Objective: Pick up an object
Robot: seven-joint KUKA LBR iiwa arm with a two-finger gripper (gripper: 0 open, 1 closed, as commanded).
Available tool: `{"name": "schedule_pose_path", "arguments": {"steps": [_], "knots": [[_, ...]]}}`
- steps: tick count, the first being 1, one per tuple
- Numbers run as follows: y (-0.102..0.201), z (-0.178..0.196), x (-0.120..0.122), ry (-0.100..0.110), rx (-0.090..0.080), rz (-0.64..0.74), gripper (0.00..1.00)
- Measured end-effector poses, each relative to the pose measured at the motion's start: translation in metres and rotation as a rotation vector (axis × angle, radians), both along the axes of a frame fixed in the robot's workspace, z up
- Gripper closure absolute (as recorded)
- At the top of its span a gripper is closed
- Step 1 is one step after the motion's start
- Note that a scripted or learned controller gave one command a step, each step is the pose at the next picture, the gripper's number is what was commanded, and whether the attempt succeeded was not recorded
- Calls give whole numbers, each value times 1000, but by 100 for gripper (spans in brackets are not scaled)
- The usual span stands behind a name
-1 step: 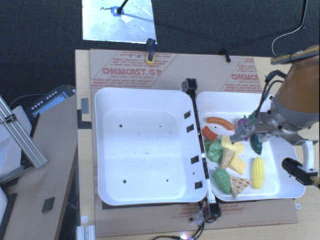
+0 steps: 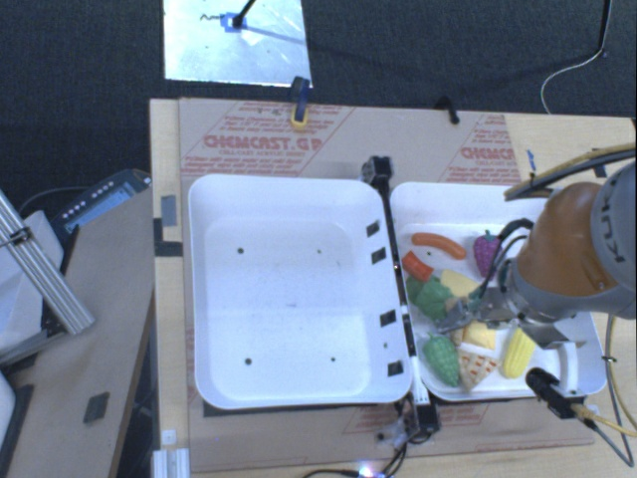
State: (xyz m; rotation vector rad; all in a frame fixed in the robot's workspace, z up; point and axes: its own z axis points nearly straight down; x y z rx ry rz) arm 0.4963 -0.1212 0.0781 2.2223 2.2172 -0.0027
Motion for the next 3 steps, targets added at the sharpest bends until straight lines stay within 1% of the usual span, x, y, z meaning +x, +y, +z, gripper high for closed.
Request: {"name": "schedule_pose_path", "arguments": {"steps": [1,2,3], "knots": [[1,19,4,-10,0,4,100],[89,112,59,-13,4,16,100],[225,257,-4,-13,11,22,100]]}}
